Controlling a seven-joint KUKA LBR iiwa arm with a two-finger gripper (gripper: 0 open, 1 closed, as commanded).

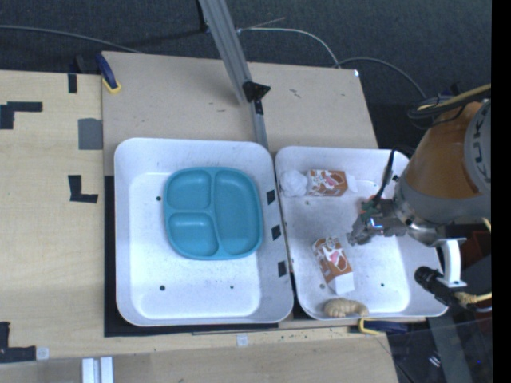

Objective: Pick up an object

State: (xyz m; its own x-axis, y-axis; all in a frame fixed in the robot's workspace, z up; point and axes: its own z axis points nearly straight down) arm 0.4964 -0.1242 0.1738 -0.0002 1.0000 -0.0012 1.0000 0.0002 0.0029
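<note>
The tool (361, 231) hangs in the right bin (383, 294) just beside a snack packet (332, 260); its grip state is unclear.

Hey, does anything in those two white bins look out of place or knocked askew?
Mostly tidy. One oddity: the small tan lumpy object sits on the right white bin's near rim rather than flat on its floor. The teal divided plate lies flat in the left white bin.
</note>
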